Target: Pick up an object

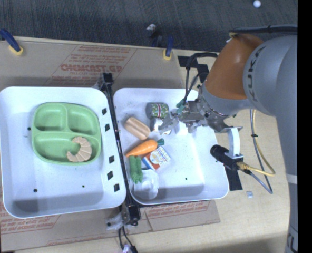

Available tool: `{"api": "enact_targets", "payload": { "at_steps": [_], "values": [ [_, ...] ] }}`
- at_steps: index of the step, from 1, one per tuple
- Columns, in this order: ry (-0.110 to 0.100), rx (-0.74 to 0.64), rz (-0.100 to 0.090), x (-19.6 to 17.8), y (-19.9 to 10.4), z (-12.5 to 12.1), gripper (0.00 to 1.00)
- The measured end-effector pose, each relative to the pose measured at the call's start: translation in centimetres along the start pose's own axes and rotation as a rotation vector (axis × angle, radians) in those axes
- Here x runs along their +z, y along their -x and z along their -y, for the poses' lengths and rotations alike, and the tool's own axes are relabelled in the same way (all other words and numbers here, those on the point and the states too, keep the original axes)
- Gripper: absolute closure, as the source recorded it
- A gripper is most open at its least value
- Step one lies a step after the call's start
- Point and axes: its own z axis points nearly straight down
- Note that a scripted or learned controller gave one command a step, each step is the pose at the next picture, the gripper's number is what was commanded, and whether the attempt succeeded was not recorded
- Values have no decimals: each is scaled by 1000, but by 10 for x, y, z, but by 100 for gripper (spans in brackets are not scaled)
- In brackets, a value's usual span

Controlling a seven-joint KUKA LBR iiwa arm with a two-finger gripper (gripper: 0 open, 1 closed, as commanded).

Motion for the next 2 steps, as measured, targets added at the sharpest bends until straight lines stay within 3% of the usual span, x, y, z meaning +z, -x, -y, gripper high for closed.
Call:
{"api": "enact_targets", "payload": {
  "at_steps": [1,2],
  "values": [
    [0,-1,2,115,30,-16,0],
    [-1,-5,3,105,30,-16,100]
  ]
}}
